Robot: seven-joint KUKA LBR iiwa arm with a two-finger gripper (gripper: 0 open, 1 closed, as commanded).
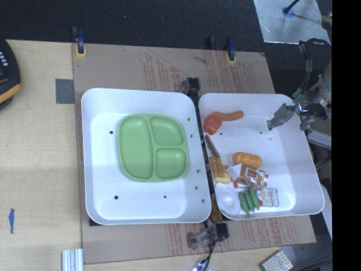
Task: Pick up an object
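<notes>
A: Where's the hand [280, 117]?

B: Above the right bin's [293, 168] far right corner; whether it's open or closed, I cannot tell.

A: And the objects?

B: Well apart from it: carrot [223, 119] near the divider, orange piece [247, 159], green beans [249, 199] lower down (left bin [101, 196] holds a green plate [152, 147]).

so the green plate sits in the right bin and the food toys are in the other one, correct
Not quite: the camera view shows the green plate in the left bin. The food toys lie in the other one, the right bin.
</notes>
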